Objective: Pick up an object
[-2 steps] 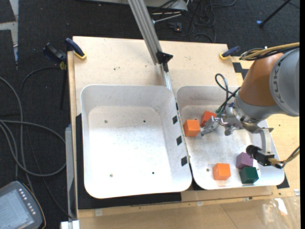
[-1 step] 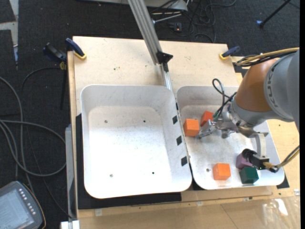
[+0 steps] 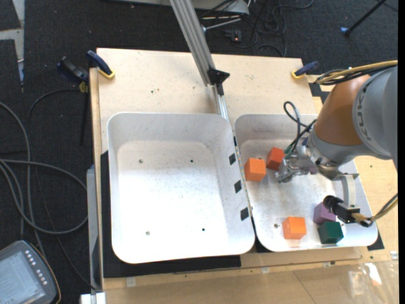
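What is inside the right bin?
Right bin holds three orange blocks, a purple block, a green block and the claw. The arm covers its far right.

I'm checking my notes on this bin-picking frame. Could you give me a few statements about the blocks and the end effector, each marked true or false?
1. All the blocks lie in the right bin. True.
2. The end effector hangs over the left bin. False: it is over the right bin, beside the red-orange block.
3. A green block sits near the right bin's front corner. True.
4. The purple block lies apart from the green block. False: they sit side by side.
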Robot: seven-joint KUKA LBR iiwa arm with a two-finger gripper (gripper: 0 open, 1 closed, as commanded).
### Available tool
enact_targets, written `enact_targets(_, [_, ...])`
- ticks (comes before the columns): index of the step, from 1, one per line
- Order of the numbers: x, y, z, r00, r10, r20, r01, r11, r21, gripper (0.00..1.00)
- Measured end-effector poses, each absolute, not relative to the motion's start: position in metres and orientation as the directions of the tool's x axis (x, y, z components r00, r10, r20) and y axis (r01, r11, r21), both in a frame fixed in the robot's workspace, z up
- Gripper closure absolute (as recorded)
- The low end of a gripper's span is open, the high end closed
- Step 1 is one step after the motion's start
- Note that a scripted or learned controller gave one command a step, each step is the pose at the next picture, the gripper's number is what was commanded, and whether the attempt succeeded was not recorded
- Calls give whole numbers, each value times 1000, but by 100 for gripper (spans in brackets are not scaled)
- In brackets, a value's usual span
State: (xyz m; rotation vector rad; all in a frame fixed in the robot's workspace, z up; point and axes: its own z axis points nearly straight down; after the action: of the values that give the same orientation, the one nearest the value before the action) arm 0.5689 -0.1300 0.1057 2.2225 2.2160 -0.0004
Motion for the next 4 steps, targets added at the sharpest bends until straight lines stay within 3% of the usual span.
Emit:
enact_targets(3, [573,-119,259,-4,1000,-1,1000,4,6,100])
enact_targets(4, [568,-68,247,-8,1000,1,1000,8,-1,100])
